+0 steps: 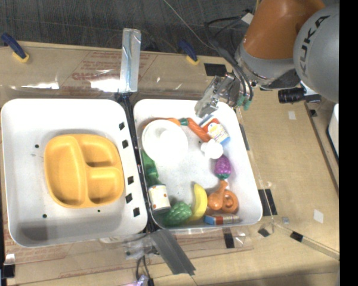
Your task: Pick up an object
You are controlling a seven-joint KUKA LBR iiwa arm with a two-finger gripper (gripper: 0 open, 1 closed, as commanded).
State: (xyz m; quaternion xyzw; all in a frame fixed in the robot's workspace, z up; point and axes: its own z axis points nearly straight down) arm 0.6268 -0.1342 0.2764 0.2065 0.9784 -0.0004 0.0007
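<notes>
Cardboard-brown bench top under my camera carries two white bins. My gripper (212, 104) hangs over the far rim of the right bin (250, 177); I cannot tell how its jaws stand. Just below them lies a carrot (198, 128), with a white bowl (164, 139) to their lower left. The left bin (15, 159) holds a yellow divided tray (83, 170).

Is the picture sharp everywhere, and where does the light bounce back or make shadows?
In the camera view, the toys are fairly sharp, like the banana; the pincer looks slightly soft. Glare shows on the clear plastic sheet behind the bins and on the strip of silver tape. A grey shadow falls in the left bin's near corner, and the yellow tray casts a soft one.
</notes>
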